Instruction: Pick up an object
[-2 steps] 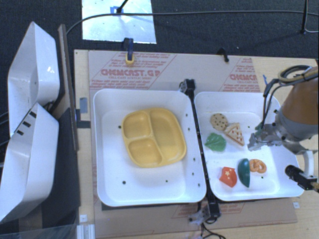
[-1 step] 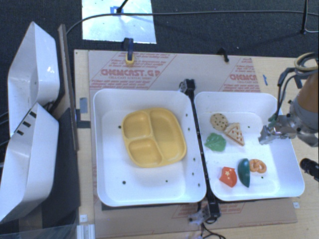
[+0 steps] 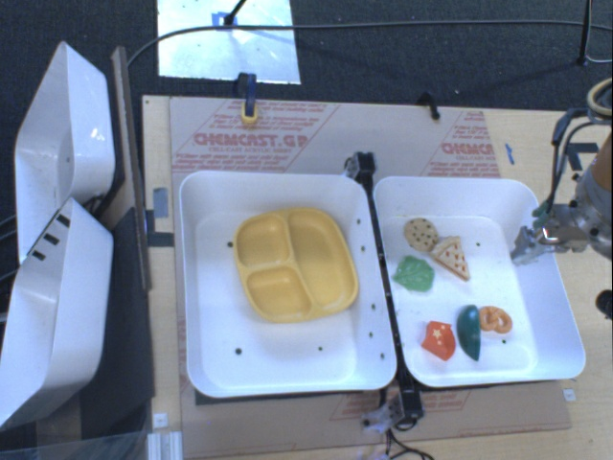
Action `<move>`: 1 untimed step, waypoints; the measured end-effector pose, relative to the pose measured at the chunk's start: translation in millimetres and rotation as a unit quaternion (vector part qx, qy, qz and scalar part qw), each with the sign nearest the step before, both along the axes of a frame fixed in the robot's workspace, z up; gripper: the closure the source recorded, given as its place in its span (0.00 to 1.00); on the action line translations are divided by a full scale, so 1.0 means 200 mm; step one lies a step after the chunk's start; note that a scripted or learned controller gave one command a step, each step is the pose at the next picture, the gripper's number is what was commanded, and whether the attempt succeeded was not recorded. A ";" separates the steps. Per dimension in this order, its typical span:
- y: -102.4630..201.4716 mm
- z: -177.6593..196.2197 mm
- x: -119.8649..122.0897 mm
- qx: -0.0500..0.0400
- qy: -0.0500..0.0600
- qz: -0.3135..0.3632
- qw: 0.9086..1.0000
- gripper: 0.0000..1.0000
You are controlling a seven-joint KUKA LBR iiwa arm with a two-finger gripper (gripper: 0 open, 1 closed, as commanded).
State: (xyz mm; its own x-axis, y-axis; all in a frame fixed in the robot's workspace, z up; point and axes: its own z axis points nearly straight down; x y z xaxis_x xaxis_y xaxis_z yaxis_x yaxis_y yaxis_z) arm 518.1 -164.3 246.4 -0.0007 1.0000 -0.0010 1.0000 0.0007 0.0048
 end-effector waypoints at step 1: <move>0.24 0.02 0.04 0.001 0.002 0.002 1.000 1.00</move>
State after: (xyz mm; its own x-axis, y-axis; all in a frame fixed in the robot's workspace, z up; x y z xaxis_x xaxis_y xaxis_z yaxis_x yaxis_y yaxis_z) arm 527.0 -116.3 250.8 -0.0041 1.0000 0.0007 1.0000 0.0041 0.0012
